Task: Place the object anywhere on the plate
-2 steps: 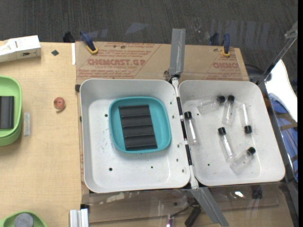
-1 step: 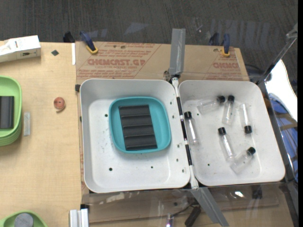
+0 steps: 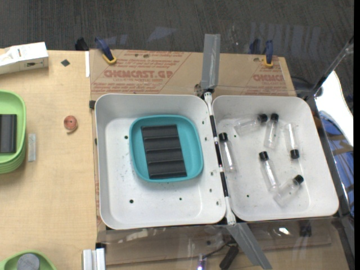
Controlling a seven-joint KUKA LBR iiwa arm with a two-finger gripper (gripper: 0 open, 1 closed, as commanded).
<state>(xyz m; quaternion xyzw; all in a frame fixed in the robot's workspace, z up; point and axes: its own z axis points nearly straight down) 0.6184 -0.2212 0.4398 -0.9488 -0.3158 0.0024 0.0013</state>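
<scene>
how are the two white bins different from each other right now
The left bin holds a teal plate bearing a dark ribbed insert; the right bin holds several clear vials with black caps, lying scattered. Both bins are shallow, white and alike in size.

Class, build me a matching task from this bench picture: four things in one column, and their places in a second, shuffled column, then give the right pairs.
Things
1. teal plate
2. clear vials with black caps
3. green dish
4. small red disc

Places
A. on the wooden bench, between the green dish and the bins
B. in the right bin
C. at the picture's left edge
D. in the left bin

Pairs: 1-D, 2-B, 3-C, 4-A
</scene>
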